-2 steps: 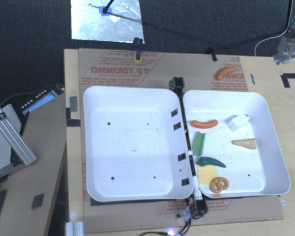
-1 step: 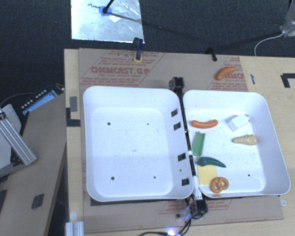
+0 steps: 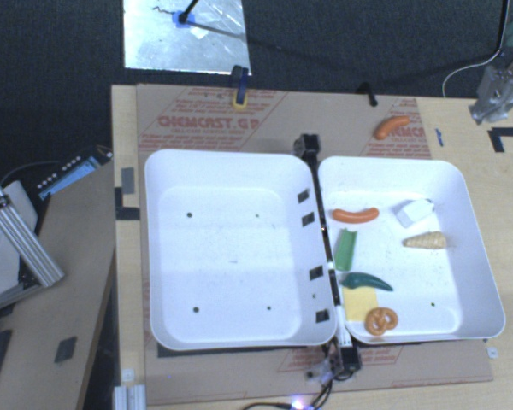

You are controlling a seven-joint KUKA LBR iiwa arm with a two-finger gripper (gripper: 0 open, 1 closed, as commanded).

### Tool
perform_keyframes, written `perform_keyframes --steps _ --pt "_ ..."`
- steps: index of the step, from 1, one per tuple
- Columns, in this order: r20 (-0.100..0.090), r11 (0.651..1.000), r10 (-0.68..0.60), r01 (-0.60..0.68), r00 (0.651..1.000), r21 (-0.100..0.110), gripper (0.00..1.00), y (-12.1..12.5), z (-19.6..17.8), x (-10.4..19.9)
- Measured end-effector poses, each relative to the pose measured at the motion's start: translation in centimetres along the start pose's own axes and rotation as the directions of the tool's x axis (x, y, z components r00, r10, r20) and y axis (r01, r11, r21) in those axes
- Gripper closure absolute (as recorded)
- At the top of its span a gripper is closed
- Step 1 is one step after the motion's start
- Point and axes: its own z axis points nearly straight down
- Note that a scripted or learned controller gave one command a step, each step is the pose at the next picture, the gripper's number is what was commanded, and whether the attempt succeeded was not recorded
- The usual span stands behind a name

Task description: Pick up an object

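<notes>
Pretzel (image 3: pixel 381 319) lies nearest, lower right of frame by the right bin's (image 3: pixel 479 254) front rim, cramped; yellow square (image 3: pixel 360 301) and green pepper (image 3: pixel 368 281) touch above it. Cone (image 3: pixel 425 241) and sausage (image 3: pixel 356 215) sit in open floor, seemingly easier picks. Gripper (image 3: pixel 499 92) waits far upper right; whether it is apart or together I cannot tell

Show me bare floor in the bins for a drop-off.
Left bin: open floor wall to wall. Right bin: free patch lower right, bordered by the cone, pretzel and right wall. Crowded along the divider: sausage, green block, dark pepper, yellow square.
</notes>
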Motion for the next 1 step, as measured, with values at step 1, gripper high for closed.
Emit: perform_keyframes --steps 1 --pt "0.0 1.0 0.0 0.0 1.0 0.001 1.0 -5.16 0.09 4.96"
